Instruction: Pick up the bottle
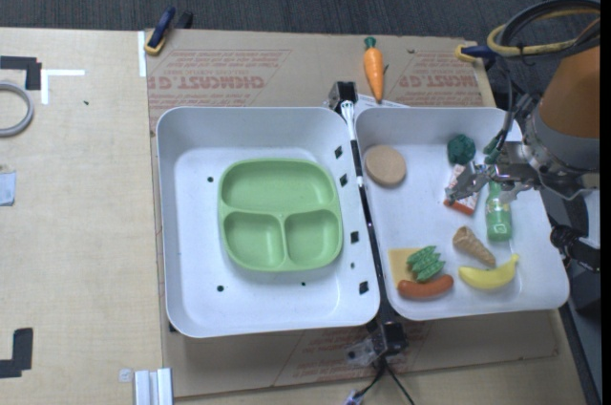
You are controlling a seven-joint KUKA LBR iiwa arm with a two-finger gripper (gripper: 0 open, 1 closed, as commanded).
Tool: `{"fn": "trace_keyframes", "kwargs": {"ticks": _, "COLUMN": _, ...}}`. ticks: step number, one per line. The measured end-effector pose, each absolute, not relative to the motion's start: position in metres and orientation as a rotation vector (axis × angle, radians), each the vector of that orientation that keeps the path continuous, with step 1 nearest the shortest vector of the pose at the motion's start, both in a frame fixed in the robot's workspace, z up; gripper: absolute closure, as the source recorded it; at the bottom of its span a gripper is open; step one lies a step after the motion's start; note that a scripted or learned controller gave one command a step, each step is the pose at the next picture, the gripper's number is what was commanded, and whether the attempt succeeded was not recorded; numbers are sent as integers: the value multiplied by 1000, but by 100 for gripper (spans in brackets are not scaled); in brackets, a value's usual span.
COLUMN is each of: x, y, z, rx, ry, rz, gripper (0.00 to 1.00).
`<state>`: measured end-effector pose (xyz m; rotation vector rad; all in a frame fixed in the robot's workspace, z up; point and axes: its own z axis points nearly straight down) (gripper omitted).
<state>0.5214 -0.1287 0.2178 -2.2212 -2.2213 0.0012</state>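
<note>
From the right-hand bin [549, 284] down to the bottle [497, 214], standing just below the claw [489, 172], I cannot tell how the claw is set; it should descend straight, clear of the banana [489, 274] farther below.

Grey arm with orange band [576, 102] cut off at right edge, tool [485, 176] fingertips too cluttered to make out
</note>
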Motion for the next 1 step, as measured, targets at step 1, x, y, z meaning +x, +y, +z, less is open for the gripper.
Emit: {"fn": "trace_keyframes", "kwargs": {"ticks": 1, "x": 522, "y": -129, "z": 227, "rx": -2223, "ry": -2221, "rz": 2, "gripper": 100}}
